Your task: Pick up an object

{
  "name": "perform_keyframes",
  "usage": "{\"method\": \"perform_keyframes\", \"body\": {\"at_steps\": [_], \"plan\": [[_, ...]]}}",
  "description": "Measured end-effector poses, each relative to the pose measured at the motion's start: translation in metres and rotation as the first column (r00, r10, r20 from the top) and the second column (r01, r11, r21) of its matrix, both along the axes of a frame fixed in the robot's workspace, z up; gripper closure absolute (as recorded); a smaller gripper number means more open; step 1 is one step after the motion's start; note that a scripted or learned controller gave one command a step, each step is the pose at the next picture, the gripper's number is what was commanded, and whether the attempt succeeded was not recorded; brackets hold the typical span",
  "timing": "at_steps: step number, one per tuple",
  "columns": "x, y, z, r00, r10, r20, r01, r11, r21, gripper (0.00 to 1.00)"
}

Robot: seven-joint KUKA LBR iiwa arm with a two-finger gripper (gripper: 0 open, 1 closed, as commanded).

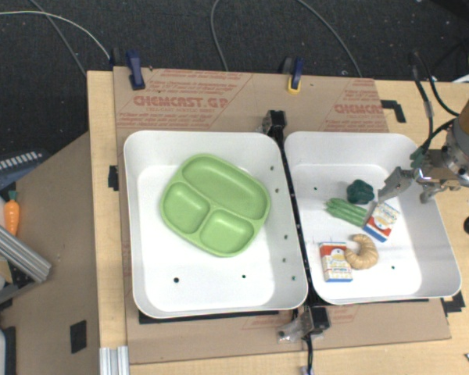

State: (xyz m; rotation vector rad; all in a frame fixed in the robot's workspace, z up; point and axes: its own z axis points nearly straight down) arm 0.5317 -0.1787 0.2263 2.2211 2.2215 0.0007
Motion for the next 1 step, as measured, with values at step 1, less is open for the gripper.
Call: {"method": "perform_keyframes", "body": {"at_steps": [1], "plan": [[0.0372,0.0232,0.0454,1.000,0.003,0.004,-0.003,1.000,-0.001,0.00]]}}
